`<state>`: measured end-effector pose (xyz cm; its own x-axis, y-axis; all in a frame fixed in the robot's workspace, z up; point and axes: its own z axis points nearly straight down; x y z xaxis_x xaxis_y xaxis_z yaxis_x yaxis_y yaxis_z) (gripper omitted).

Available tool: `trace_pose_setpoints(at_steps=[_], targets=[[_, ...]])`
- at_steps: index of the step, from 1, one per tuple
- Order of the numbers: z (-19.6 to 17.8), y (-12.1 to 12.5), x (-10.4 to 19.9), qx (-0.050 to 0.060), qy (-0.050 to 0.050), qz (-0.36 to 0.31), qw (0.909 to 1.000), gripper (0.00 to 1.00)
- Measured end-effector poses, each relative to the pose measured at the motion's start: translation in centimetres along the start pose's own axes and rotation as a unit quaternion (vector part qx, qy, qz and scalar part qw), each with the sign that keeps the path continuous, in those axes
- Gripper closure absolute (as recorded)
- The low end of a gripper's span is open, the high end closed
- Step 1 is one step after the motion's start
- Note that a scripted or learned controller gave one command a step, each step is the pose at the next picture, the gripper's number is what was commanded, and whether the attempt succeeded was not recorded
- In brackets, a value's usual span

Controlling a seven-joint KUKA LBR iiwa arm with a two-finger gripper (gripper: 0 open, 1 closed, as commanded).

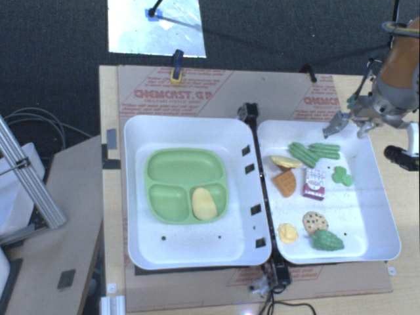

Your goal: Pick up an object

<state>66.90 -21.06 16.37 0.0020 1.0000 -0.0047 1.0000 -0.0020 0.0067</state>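
My gripper (348,126) hangs over the far edge of the right bin (380,202), its two fingers spread open with nothing between them. Just below and left of it lie green bean pods (314,152). Further into the bin sit a yellow banana slice (285,162), an orange wedge (285,182), a small pink and white packet (315,182), a green clover-shaped piece (340,175), a cookie (314,222), a green leafy piece (327,241) and a yellow lump (287,232).
The left bin (141,241) holds a green divided plate (157,169) with a pale yellow potato-like piece (204,203) in its lower right compartment. A black divider with clips (257,176) runs between the bins. A shiny sheet (156,18) lies beyond the bench.
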Motion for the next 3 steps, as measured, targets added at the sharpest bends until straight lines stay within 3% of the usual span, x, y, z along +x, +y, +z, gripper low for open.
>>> trace_pose_setpoints(at_steps=[1,2,3], targets=[[8.0,-2.8,0.5,0.002,0.003,-0.001,1.0,0.0],[7.8,-0.4,0.3,0.016,0.004,-0.005,0.9999,0.0],[7.8,-0.5,0.3,0.015,0.003,-0.005,0.9999,0.0]])
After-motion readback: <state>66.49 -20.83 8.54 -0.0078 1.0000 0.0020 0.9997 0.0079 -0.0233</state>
